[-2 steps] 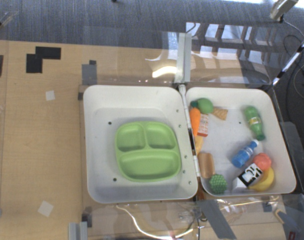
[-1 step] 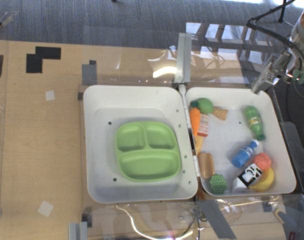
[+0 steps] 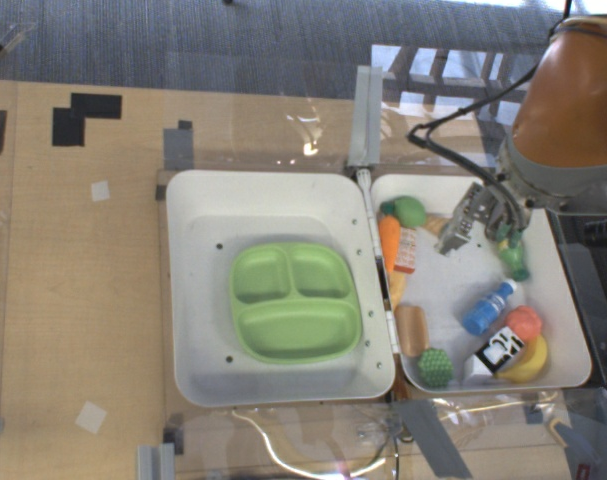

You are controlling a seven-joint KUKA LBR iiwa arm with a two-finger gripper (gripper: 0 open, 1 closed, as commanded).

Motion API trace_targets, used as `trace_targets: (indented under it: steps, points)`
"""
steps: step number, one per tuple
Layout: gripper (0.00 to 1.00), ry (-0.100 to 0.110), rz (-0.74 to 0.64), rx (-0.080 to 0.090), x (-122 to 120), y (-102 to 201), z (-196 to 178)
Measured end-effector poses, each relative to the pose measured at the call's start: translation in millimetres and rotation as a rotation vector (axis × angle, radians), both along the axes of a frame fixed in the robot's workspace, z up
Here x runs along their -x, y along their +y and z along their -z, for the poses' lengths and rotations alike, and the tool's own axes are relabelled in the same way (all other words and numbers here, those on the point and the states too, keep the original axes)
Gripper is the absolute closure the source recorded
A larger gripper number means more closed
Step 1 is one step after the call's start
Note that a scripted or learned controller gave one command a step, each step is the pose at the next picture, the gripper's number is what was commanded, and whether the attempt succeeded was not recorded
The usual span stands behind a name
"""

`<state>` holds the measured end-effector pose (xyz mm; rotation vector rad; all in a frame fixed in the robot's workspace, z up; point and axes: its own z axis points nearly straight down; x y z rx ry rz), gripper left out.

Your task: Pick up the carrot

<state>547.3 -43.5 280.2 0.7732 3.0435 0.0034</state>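
Note:
An orange carrot (image 3: 390,245) lies along the left wall of the right bin (image 3: 575,298), just below a green round fruit (image 3: 407,211). My gripper (image 3: 473,226) hangs above the upper middle of that bin, to the right of the carrot and apart from it. Its fingers point down and to the left, and I see nothing between them. The arm's orange band fills the upper right corner of the view.
Beside the carrot lies a small red and white packet (image 3: 406,251). Lower in the right bin are a tan bread roll (image 3: 411,329), a green broccoli (image 3: 435,366), a blue bottle (image 3: 488,308), a banana (image 3: 528,361) and a green vegetable (image 3: 514,258). The left bin (image 3: 198,268) holds a green divided plate (image 3: 294,301).

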Motion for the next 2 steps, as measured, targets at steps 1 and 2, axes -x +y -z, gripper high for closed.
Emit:
trace_targets:
  steps: [1, 2]
  points:
    - [1.0, -0.011, 0.124, -0.001, -7, 51, -64]
    - [1.0, -0.02, 0.12, -0.001, -9, 50, -76]
